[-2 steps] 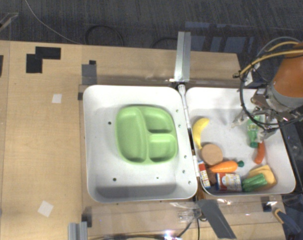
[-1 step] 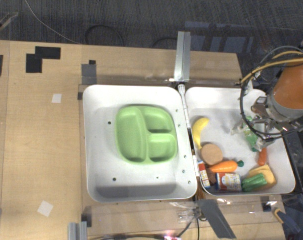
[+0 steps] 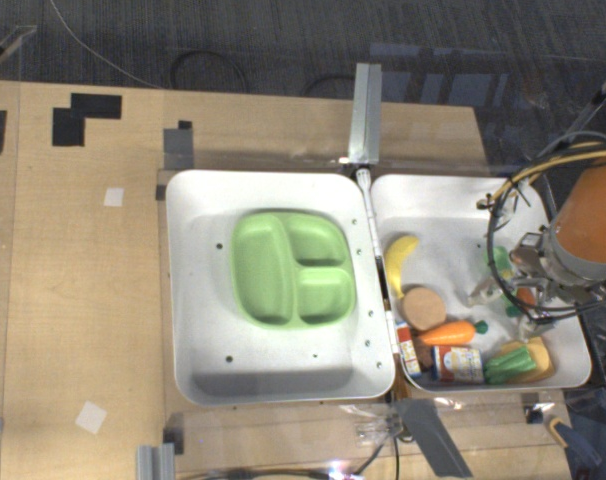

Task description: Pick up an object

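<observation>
White moulded plastic makes up both shallow bins, set edge to edge on the pale wooden table (image 3: 73, 298) so that things picked from one can be dropped into its neighbour. The left bin (image 3: 198, 368) carries a green divided tray (image 3: 291, 268), matte and round-cornered, lying flat near the middle with its three compartments facing up.

All the loose objects sit in the right bin (image 3: 443, 213), crowded toward its near-left corner, probably where the sloped walls let them slide together. A yellow banana (image 3: 398, 260), smooth and curved, lies beside the shared wall. Just below it is a tan round piece like a bread roll (image 3: 424, 306), then an orange carrot (image 3: 447, 333) lying crosswise and touching it. Along the near wall rest a labelled bottle (image 3: 455, 364) on its side and a green item on a yellowish block (image 3: 521, 360).

The arm hangs over the bin's right side, its orange band (image 3: 590, 218) and looped cables covering the wrist (image 3: 543, 268). Whether the jaws are wide, narrow or holding anything cannot be told, since the wrist hides them; nothing is visibly lifted, so the pick looks not yet done.
</observation>
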Robot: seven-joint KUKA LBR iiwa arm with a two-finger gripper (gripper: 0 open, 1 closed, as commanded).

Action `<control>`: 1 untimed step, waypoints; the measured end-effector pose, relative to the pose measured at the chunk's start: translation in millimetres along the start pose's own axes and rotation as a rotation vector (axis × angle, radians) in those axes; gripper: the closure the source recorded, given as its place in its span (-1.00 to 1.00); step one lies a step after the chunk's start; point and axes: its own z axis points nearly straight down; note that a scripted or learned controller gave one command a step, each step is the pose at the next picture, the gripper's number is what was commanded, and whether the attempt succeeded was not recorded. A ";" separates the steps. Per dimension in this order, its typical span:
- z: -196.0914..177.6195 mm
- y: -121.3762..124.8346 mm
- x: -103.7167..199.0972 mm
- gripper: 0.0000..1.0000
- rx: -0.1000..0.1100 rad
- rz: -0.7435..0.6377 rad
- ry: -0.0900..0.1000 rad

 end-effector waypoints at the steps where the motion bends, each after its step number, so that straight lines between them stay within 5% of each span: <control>1: -49.5 -28.6 -26.3 -1.00 -0.004 -0.102 0.001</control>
